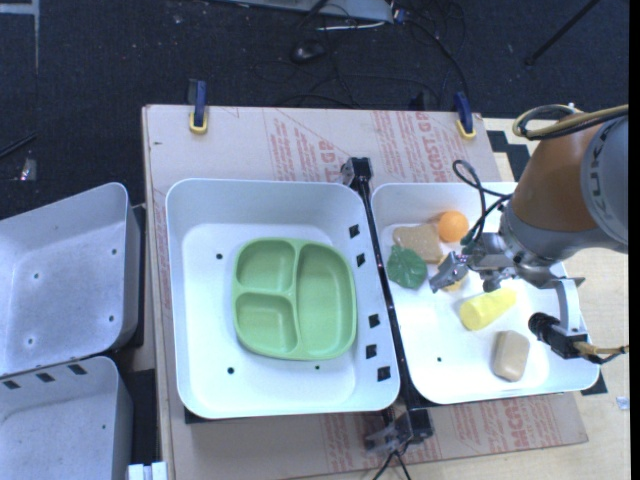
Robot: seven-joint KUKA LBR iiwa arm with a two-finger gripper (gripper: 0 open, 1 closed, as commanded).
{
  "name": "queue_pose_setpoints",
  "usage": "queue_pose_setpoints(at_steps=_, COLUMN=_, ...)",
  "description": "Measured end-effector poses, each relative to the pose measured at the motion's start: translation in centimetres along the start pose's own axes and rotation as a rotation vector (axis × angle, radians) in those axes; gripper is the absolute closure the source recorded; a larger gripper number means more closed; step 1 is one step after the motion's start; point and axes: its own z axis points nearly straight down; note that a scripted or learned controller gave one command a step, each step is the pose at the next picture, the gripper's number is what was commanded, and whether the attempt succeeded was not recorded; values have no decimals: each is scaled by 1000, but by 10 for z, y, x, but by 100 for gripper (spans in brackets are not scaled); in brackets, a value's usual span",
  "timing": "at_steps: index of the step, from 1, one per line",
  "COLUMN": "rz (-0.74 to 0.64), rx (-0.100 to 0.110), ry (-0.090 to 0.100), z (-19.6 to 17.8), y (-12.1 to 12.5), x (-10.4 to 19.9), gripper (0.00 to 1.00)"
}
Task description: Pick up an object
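Observation:
In the right bin (430,368) lie several small objects: a dark green lump (406,266), a tan slab (419,240), an orange ball (452,225), a yellow piece (487,309) and a beige block (510,355). My gripper (449,274) hangs over the middle of that bin, just right of the green lump and above-left of the yellow piece. Nothing shows between its fingers.
The left bin (200,358) holds a light green divided tray (296,299). A black divider with clamps (375,268) runs between the bins. Grey lids (60,268) lie off the bench to the left. Yellow clamps (199,118) grip the board's far edge.

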Motion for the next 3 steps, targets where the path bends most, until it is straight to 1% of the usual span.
queue_pose_setpoints(at_steps=1, rz=0, rx=0, ry=0, z=46, y=0, x=1, gripper=0)
queue_pose_setpoints(at_steps=2, rz=1, rx=-3, ry=-1, z=33, y=0, x=0, gripper=100)
queue_pose_setpoints(at_steps=3, rz=-3, rx=-6, ry=-1, z=-10, y=3, x=5, gripper=100)
